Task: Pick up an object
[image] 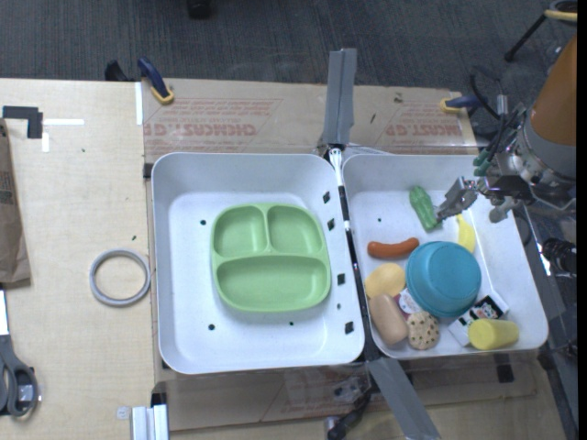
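My gripper [477, 205] hangs over the right bin [527, 273] near its far right side, open, with nothing between its fingers. A green cucumber-like piece [423, 208] lies just left of the left fingertip. A yellow banana [467, 235] lies just below the gripper. In front of them are a blue bowl [443, 278], a red sausage [393, 247], a yellow lemon-like piece [386, 280], a tan roll [388, 319], a cookie [423, 330] and a yellow cylinder [492, 335].
The left bin [174, 273] holds a green divided plate [271, 257]. On the bench at left lie a grey tape ring [120, 276], scissors [16, 388] and a brown bag [11, 218]. A grey post [340, 94] stands behind the bins' join.
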Controlling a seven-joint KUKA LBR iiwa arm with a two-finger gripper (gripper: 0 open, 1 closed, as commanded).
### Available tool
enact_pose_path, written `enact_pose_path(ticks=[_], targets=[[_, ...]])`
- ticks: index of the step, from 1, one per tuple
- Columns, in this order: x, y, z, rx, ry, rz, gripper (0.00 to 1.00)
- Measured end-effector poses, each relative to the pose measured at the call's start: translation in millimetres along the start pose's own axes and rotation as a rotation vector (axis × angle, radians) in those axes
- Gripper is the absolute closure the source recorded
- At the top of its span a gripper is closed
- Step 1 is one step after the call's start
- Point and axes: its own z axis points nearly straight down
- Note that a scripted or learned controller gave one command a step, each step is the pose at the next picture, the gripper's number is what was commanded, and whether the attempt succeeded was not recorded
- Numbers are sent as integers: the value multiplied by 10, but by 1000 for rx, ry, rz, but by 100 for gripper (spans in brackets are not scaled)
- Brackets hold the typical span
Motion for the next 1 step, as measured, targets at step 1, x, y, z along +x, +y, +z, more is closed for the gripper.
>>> enact_pose_path(ticks=[1], targets=[[-223, -63, -20, -3, -1, -187, 0]])
